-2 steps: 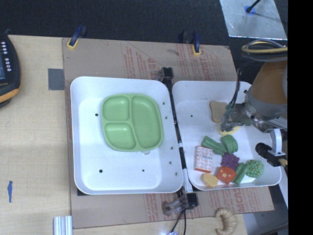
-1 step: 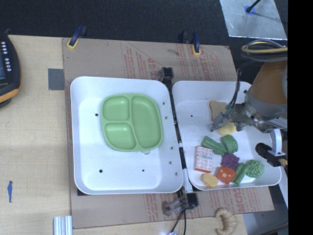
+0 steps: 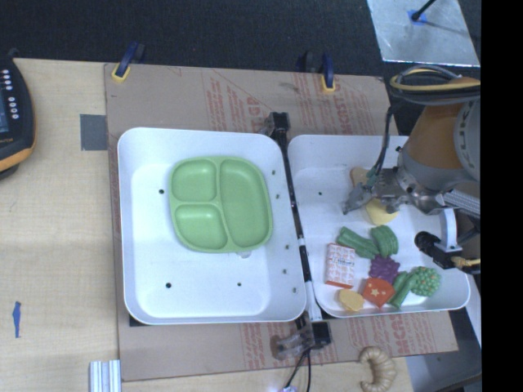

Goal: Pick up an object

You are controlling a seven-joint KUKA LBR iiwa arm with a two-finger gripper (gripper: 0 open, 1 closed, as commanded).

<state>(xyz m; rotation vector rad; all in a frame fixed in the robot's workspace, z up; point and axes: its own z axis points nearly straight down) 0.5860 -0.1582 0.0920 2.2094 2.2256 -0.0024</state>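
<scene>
Hovering tool (image 3: 369, 200) | beside yellow piece (image 3: 381, 213) | its long axis unclear

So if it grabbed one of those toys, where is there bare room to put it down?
The left bin has bare floor around the green divided plate, widest along its near edge and left side. The right bin has a bare far-left corner. Its near half is crowded with toy food, and the gripper sits mid-bin.
</scene>
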